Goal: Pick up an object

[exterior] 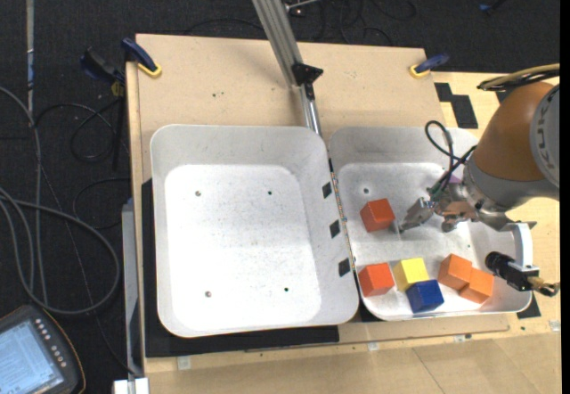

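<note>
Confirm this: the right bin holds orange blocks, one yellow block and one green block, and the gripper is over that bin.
Not quite. There is no green block; that one is blue, lying just below the yellow block. The camera view shows this. The rest stands: orange blocks lie in the right bin, and the gripper is over that bin.

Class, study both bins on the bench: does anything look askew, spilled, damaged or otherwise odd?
Nothing stands out. All the blocks sit inside the right bin: one orange block apart near the gripper, the rest clustered along the near wall, including a yellow block and a blue block. Nothing is spilled or visibly damaged.
</note>
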Robot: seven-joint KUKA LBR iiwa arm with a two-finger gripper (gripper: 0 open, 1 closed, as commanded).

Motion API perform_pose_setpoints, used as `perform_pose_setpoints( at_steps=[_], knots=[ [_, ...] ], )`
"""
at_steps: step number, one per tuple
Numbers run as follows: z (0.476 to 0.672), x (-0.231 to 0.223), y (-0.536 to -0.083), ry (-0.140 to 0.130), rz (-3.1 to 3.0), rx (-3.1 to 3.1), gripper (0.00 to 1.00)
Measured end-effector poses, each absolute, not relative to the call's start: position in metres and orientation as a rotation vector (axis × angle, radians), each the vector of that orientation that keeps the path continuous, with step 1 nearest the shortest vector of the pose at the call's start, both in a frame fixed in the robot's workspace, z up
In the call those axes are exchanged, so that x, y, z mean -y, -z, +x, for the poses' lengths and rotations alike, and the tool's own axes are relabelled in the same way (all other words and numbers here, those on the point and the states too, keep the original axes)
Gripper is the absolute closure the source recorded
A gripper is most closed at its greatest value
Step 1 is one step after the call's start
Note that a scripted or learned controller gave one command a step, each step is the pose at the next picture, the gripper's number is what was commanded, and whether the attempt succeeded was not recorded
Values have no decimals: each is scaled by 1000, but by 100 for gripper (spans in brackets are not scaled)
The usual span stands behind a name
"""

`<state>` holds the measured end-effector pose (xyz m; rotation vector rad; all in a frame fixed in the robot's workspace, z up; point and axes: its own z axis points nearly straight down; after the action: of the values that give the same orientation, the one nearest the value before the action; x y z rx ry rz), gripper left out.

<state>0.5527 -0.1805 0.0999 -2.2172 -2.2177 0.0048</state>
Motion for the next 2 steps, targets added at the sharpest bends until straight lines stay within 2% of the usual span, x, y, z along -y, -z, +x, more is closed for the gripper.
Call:
perform_pose_setpoints(
  at_steps=[1, 2],
  knots=[
    [555, 182, -114, 2, -2223, 2222, 100],
    [562, 174, -172, 5, -2222, 2229, 100]
  ],
)
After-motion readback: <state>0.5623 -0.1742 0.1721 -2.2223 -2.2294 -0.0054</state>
